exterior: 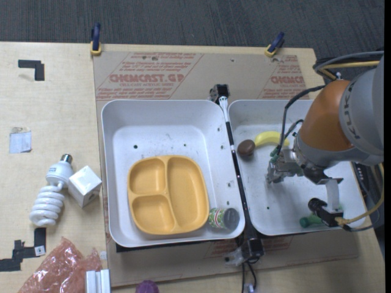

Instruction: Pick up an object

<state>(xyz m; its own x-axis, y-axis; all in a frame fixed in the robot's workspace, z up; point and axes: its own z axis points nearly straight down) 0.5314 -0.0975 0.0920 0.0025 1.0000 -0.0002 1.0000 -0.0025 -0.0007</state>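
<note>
Camera view: the pincer is lowered into the right bin beside the banana; its state cannot be told, and nothing is seen lifted yet.

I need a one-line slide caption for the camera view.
Gripper low in right bin near banana; yellow divided plate in left bin.

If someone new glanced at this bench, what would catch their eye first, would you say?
Probably the yellow tray filling the left bin, with a small jar at its right corner. Next, the arm's orange band over the right bin, its gripper low near a banana and brown ball.
</note>
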